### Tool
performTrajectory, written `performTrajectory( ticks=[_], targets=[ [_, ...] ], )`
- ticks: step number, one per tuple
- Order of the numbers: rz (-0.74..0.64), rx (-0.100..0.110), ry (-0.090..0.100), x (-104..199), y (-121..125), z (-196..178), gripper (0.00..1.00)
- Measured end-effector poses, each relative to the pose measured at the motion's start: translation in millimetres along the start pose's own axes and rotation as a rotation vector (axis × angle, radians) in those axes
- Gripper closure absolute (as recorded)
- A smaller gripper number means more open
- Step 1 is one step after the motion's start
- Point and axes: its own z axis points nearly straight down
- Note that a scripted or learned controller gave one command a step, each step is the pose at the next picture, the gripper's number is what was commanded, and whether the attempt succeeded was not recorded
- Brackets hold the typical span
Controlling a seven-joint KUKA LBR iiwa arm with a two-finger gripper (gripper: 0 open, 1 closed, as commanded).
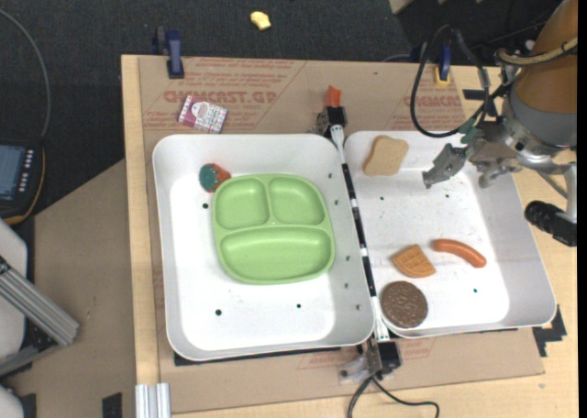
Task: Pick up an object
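Two shallow white bins sit side by side on a cardboard-covered bench. The left bin (183, 297) holds a green divided plate (272, 227) with three compartments, lying flat near the middle, and a small round red-and-green toy (215, 176) just beside the plate's upper left corner, near the bin's back wall. The right bin (514, 302) holds four pieces of play food: a tan slice of bread (385, 155) in the back left corner, an orange cracker (414, 262) and a red sausage (459, 252) near each other toward the front, and a dark brown round cookie (404, 304) at the front left corner, close to the rim. The arm comes in from the right, and its gripper (464, 165) hangs over the back part of the right bin, to the right of the bread and apart from it. Its two fingers stand spread, one (440, 169) reaching left and the other (489, 171) nearer the arm, with nothing between them. A small pink and white packet (202, 114) lies on the cardboard behind the left bin.
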Motion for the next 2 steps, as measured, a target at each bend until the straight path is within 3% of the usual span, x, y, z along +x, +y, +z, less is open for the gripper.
performTrajectory(
  ticks=[1,2],
  targets=[
    [0.001,0.016,0.004,10,-28,154,0.0],
    [0.002,-0.004,-0.004,-40,34,160,0.0]
  ],
)
